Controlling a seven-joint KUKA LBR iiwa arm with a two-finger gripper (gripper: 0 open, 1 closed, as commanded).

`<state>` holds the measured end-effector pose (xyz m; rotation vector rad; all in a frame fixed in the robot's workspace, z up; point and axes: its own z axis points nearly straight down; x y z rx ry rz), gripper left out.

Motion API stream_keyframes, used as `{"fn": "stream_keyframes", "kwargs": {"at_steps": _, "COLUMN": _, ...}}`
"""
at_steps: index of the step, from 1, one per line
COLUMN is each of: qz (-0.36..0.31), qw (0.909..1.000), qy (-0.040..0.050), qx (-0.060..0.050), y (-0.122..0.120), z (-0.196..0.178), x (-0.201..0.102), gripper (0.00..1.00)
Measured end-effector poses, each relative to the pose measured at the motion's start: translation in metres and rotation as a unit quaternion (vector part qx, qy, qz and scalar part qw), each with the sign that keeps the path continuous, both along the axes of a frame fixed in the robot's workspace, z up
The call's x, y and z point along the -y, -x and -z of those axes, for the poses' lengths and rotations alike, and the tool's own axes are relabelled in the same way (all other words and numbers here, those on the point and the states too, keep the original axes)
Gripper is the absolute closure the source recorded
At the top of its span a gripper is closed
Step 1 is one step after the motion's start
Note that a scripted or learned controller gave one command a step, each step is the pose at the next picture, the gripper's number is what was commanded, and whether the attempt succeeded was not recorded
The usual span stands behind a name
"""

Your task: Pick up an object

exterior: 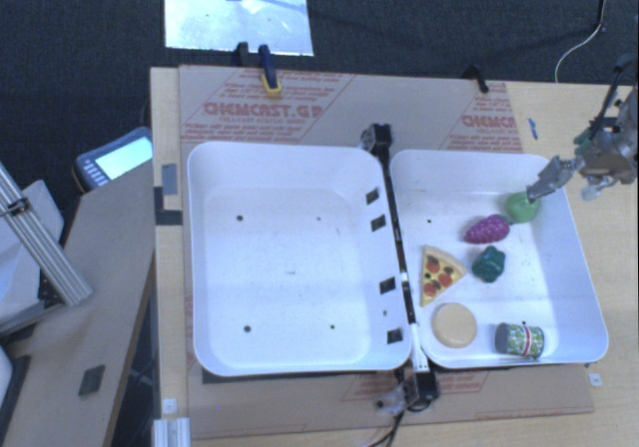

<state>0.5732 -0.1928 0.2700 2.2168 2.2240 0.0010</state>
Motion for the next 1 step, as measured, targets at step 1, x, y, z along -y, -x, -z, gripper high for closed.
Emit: {"fn": "stream_keyframes", "kwargs": {"at_steps": 1, "qz": 0.000, "qw": 1.0000, "qy": -0.0013, "qx": -0.004, "y": -0.0161, "z": 0.1268, "x": -0.0031, "gripper": 0.00}}
